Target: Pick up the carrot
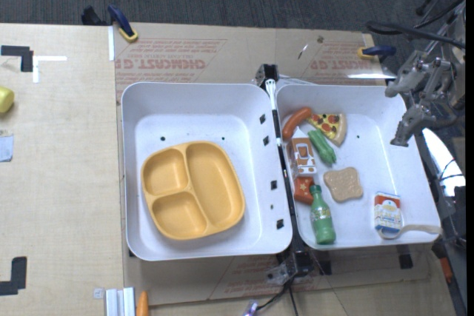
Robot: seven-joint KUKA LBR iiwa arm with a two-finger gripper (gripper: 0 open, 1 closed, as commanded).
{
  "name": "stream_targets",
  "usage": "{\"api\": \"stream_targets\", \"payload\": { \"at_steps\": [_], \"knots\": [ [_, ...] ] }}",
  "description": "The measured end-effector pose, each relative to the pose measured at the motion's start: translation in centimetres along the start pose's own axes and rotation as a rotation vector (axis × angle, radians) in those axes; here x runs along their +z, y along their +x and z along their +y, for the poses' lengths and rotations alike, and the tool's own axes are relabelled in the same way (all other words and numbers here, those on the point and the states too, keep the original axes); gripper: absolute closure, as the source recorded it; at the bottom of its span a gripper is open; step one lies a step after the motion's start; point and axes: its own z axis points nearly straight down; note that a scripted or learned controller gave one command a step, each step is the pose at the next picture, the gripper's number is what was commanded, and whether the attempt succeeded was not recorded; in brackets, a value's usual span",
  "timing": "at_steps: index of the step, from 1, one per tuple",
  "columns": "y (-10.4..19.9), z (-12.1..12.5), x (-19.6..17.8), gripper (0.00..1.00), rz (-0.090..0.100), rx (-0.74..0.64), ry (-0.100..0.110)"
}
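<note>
My gripper (404, 133) hangs at the three o'clock edge of the right bin (370, 103), above its rim; whether it is wide or narrow I cannot tell, and it touches no item. The carrot (295, 120) lies at about ten o'clock in that bin, against the left wall, well apart from my tool. With it I count one pizza slice (330, 126), one green pickle (323, 146), one toast slice (343, 184), one green bottle (321, 215) and one small carton (387, 214). The left bin (148, 103) holds one yellow divided plate (192, 189).
</note>
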Motion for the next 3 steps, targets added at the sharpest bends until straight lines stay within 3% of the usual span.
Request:
{"api": "stream_targets", "payload": {
  "at_steps": [1, 2, 3],
  "knots": [
    [5.2, 7.4, 7.5, 0.0, 0.005, 0.118, 0.001],
    [6.2, 12.9, -3.8, 0.0, 0.0, 0.149, -0.001],
    [7.5, 18.6, 2.2, 0.0, 0.005, 0.078, 0.0]
  ]
}}
